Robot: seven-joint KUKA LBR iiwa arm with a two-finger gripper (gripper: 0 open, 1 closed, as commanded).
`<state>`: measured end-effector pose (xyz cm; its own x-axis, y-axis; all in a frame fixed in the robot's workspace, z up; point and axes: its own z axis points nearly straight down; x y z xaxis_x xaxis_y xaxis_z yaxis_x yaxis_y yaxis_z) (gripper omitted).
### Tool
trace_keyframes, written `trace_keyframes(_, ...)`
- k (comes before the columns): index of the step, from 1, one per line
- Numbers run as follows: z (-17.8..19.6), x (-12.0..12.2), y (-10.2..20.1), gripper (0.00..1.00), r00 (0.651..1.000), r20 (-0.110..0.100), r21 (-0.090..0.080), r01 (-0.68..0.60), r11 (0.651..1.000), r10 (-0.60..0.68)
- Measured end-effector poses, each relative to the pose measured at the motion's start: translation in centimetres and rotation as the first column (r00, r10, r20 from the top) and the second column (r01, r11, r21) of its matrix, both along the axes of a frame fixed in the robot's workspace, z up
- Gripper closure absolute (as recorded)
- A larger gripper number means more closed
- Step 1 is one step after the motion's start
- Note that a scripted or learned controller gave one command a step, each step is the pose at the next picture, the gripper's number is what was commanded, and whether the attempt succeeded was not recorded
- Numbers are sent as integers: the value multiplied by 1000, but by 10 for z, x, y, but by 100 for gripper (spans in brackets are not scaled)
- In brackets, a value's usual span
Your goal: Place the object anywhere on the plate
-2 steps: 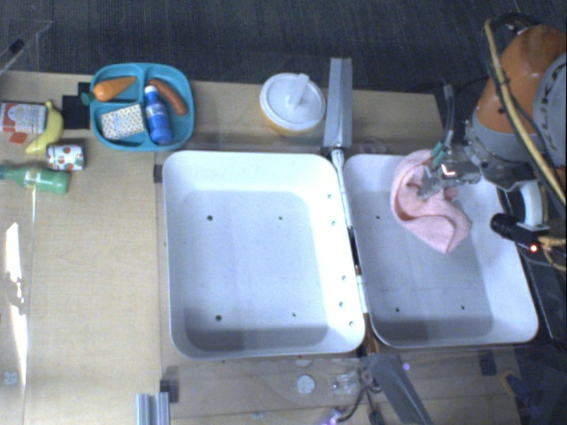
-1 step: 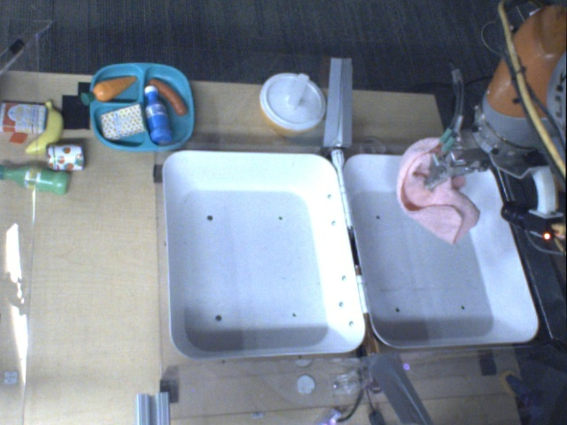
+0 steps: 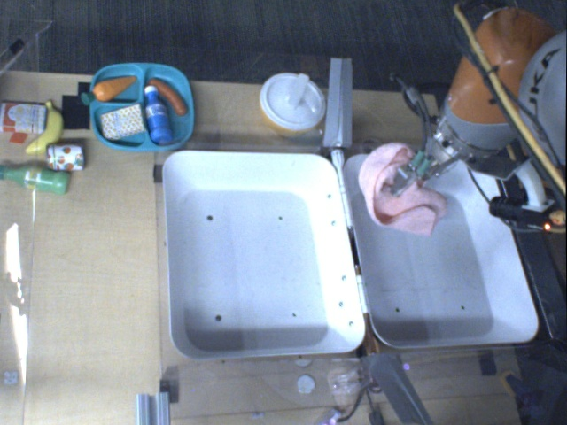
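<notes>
Two shallow white bins sit side by side on the worktop (image 3: 89, 308), the left bin (image 3: 257, 251) nearest the front. In the far corner of the right bin (image 3: 461, 282) lies a crumpled pink cloth (image 3: 399, 197); the arm's gripper (image 3: 409, 175) is pressed into its top, and whether the jaws are spread or pinching the fabric cannot be told. Beyond the bins stand a round lidded tub (image 3: 292, 103) and a blue divided plate (image 3: 142, 104) of toy food. A banana (image 3: 46, 128), a can (image 3: 65, 157) and a green bottle (image 3: 34, 178) lie at far left.
</notes>
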<state>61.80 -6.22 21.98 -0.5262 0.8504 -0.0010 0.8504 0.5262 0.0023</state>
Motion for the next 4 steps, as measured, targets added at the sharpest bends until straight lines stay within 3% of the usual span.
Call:
trace_keyframes(1, -1, 3, 61, 100, 920, 0, 0, -391, 920, 391)
trace_keyframes(2, 9, 10, 117, 100, 694, 2, -2, -720, 694, 720)
trace_keyframes(3, 17, 13, 172, 100, 526, 4, -5, -851, 526, 851)
trace_keyframes(4, 11, 25, 222, 100, 525, 5, -5, -851, 525, 851)
